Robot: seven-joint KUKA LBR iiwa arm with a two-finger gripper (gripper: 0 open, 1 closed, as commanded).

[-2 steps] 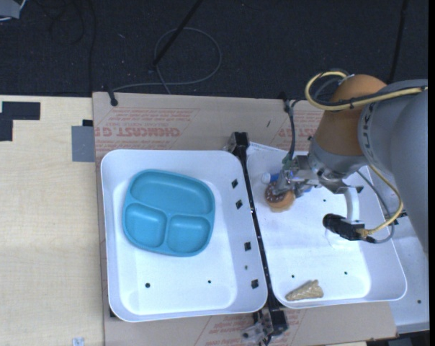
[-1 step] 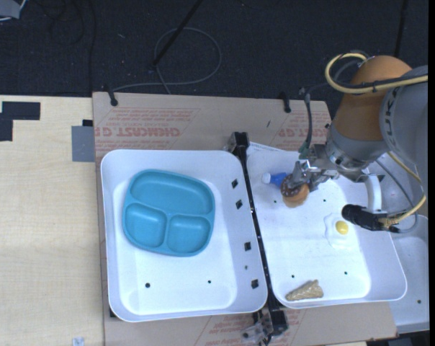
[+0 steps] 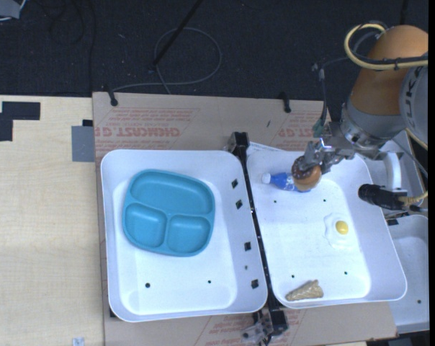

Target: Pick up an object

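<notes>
At the near edge of the right bin (image 3: pixel 390 280) lies a tan cone-shaped piece (image 3: pixel 305 290), alone and well apart from everything else. Farther up the same bin sits a fried-egg toy (image 3: pixel 338 230), white with a yellow centre, flat against the floor. In the left bin (image 3: pixel 117 280), a blue divided plate (image 3: pixel 168 212) rests on the bin's bottom, nothing on it. The black divider (image 3: pixel 250 222) runs between the two bins. Toward the far end of the right bin is the action: a brown round object (image 3: pixel 307 175) lies touching or overlapping a small blue and white bottle (image 3: pixel 279 182) on its side. The end effector (image 3: pixel 315 158) sits directly over the brown object, apparently in contact with it, and seems to be closed down around it, though from this slant I cannot tell how wide the fingers stand or whether the piece is truly between them. The risk, as I judge it, is a grip that catches only the rounded top, so the piece slips out on the lift, or the bottle beside it gets nudged or dragged along. Beyond the bins, the cardboard sheet (image 3: pixel 181 121) covers the table (image 3: pixel 37 215).
</notes>
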